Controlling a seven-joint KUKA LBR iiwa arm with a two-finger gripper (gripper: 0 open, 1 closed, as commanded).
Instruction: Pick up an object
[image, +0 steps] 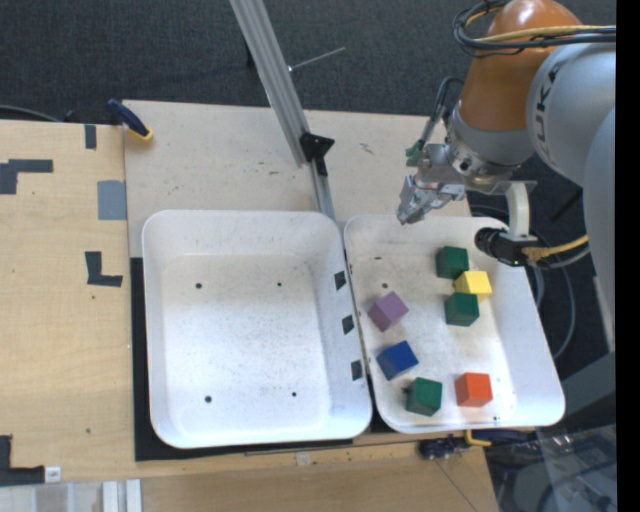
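Overhead, slanted view of a pale bench with two shallow white bins side by side on a black mat. The left bin shows a speckled white floor. The right bin holds all seven blocks: three green, one yellow, one purple, one blue, one orange. The far green block, the yellow block and the middle green block crowd in a short column towards the right wall, touching or nearly so. The purple block lies turned at an angle near the left wall, with the blue block just nearer the camera. The near green block and the orange block sit side by side, slightly apart, by the near edge. The grey arm with its orange band reaches in from the upper right. Its gripper hangs over the right bin's far left corner, apart from every block; the far green block is the closest. Whether the gripper is released or clenched cannot be told from this angle. A metal rail slants down from the top towards the gap between the bins, carrying a black clamp, left of the gripper. Three small black tabs mark the wall between the bins. One blue-and-yellow tool lies at the bench's far left corner, and two grey tape patches sit left of the bins.
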